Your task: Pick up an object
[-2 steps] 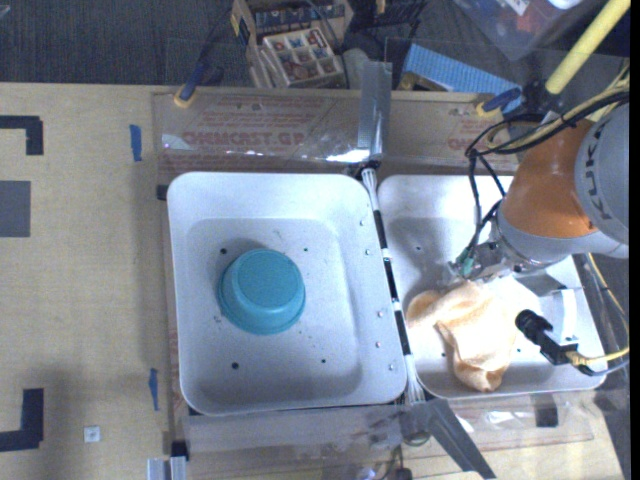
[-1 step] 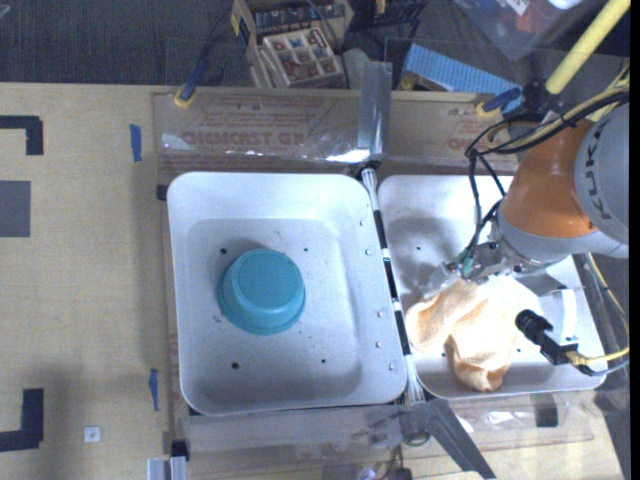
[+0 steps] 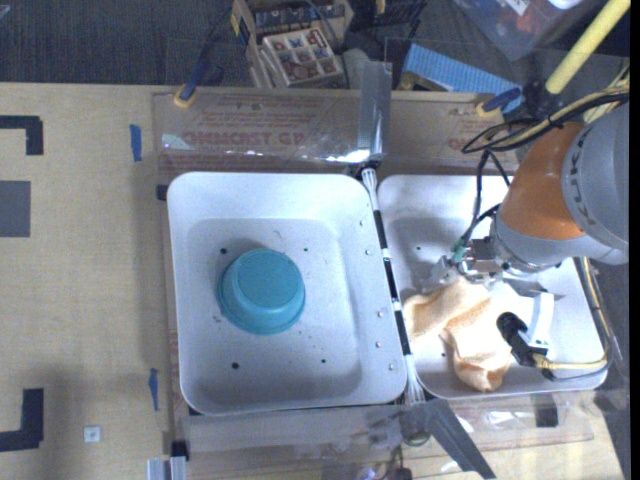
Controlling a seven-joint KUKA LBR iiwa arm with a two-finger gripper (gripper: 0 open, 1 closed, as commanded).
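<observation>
A teal blue bowl [image 3: 262, 289] lies upside down in the middle of the left bin [image 3: 195, 208]. A crumpled tan cloth [image 3: 462, 330] lies in the front half of the right bin [image 3: 410, 208]. My gripper [image 3: 458, 270] is low in the right bin, right at the cloth's upper edge. The grey wrist and the orange band above it hide most of the gripper. Whether it touches the cloth I cannot tell.
The two white bins share a raised middle wall [image 3: 385, 268]. A clear plastic sheet [image 3: 270, 133] lies behind the bins. Boxes and cables clutter the floor beyond the bench.
</observation>
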